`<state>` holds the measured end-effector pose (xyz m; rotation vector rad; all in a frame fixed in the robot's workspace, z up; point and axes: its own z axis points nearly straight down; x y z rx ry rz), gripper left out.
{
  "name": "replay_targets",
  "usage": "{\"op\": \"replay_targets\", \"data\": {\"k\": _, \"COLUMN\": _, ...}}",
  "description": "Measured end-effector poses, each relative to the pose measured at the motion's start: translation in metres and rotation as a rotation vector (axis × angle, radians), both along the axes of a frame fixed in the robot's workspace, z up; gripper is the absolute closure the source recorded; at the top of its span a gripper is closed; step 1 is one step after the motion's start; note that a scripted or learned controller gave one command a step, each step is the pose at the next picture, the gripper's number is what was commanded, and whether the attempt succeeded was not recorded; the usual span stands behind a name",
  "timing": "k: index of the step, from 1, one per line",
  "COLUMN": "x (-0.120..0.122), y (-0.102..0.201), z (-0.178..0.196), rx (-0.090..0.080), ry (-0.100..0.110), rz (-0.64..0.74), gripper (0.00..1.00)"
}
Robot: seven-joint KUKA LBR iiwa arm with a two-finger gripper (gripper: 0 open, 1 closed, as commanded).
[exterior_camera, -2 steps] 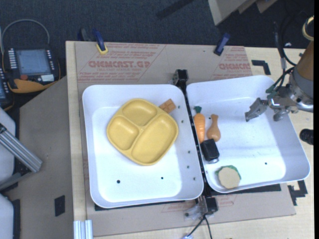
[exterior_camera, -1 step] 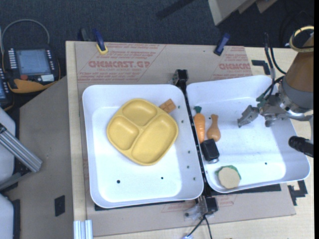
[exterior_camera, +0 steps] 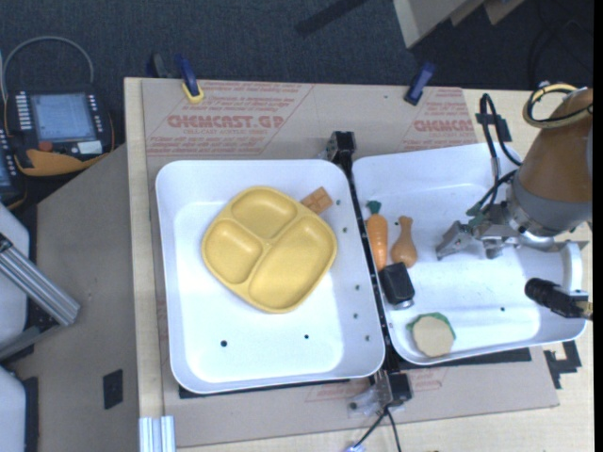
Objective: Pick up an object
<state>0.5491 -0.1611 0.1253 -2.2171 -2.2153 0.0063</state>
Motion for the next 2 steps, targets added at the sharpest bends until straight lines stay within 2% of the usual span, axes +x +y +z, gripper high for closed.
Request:
{"op": "replay_targets", "data": {"k": 1, "x": 0.002, "y": -0.001, "z": 0.015, "rx": -0.004, "ry": -0.010, "rz": 0.000, "gripper": 1.00}}
{"op": "replay_targets", "data": {"k": 2, "x": -0.002, "y": -0.010, "z": 0.066, "rx": -0.006, "ry": -0.015, "rz": 0.000, "gripper": 1.00}}
